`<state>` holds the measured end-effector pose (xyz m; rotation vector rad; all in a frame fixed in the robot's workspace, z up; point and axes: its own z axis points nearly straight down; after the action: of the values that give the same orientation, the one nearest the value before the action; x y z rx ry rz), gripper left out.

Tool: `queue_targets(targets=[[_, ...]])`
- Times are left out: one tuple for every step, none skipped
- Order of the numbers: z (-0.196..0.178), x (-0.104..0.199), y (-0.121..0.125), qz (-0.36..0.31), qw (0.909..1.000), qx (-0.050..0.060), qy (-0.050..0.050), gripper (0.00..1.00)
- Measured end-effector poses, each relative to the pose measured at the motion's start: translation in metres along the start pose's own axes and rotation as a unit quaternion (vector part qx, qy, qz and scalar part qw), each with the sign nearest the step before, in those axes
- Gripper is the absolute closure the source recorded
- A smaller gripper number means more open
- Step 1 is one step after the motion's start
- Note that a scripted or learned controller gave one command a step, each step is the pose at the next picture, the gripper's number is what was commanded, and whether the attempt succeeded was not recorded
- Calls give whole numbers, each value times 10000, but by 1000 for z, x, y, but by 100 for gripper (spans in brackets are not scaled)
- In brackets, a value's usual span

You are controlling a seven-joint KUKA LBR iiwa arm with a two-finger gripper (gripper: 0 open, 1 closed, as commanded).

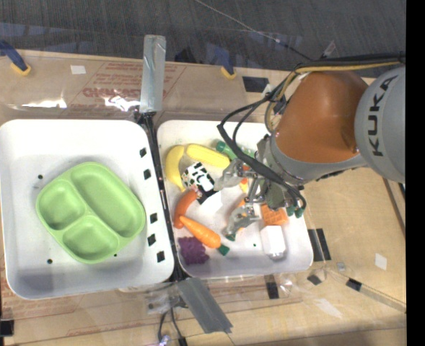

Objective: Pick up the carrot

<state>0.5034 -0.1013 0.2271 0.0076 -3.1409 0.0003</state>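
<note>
The carrot (200, 231) is orange with a small green end and lies slanted on the floor of the right bin (299, 259), near its front. My gripper (231, 201) hovers just right of and above the carrot. Its two metal fingers are spread, one fingertip (233, 229) close to the carrot's green end, the other up by the banana. Only white bin floor shows between them, so the gripper is open and holds nothing. The grey arm with its orange band covers the right part of that bin.
Crowding the carrot are a shorter orange-red piece (184, 206), purple grapes (192, 249), a yellow banana (190, 157), a black-and-white spotted item (198, 176), a white block (273, 241) and an orange item (274, 215). The left bin (17, 265) holds a green divided plate (89, 211).
</note>
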Motion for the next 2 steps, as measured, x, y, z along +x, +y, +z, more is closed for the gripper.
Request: queue_targets(targets=[[80,25,1,-981,9952,-6,9,0],[134,-6,3,-1943,9809,23,-7,0]])
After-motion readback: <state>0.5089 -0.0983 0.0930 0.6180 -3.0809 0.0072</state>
